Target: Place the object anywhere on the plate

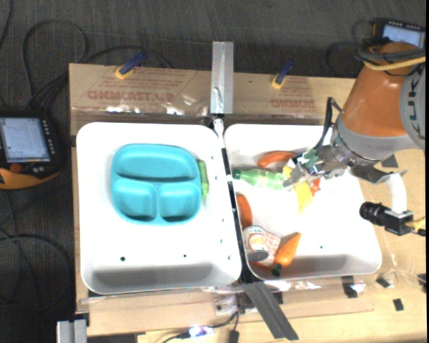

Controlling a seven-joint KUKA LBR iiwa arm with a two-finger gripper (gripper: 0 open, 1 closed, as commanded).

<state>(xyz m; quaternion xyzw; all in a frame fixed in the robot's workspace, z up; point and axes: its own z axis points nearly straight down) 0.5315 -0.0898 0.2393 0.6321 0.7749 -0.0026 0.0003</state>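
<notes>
the turquoise three-compartment plastic plate (157, 181) lies in the left white bin (100, 263), a thin green stick (203, 178) against its right rim. in the right white bin (343, 256) the gripper (309, 168) hangs over a clutter of green bottle (259, 178), orange toy (274, 158) and yellow piece (304, 197); whether it grips anything, i cannot tell. nearer the front lie a small labelled can (257, 242), writing unreadable, and an orange carrot (287, 249). red letters on the cardboard sheet (129, 91) behind are too blurred.
</notes>
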